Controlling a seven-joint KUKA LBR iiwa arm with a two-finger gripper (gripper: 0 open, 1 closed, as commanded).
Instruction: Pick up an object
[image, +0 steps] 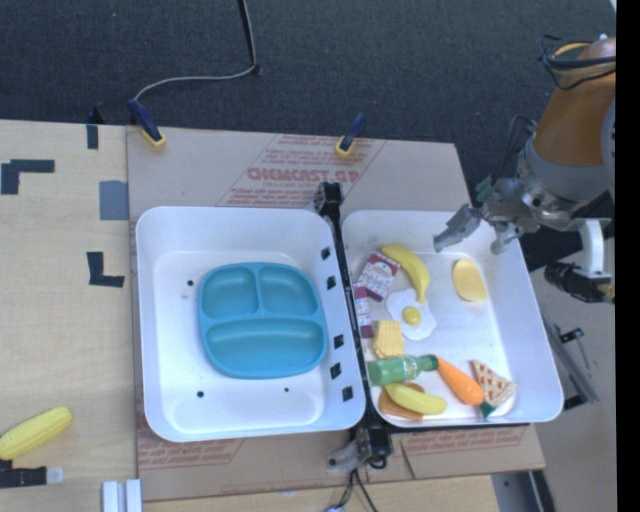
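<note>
We see a blue divided plate (264, 319) lying in the left white bin (160, 400). Both bins sit on a sheet of cardboard (230, 175) held by two yellow-and-blue clamps (147, 123) at its far edge. A toy corn cob (35, 431) lies on the wooden bench (55, 330), well apart from the bins.

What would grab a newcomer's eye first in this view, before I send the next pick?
Probably the blue divided plate, alone in the left bin. Next comes the bright jumble of toy food in the right bin: a banana, a fried egg, a green bottle and a carrot. The gripper hangs over that bin's far right corner, and a yellow corn cob lies out on the bench at lower left.
</note>
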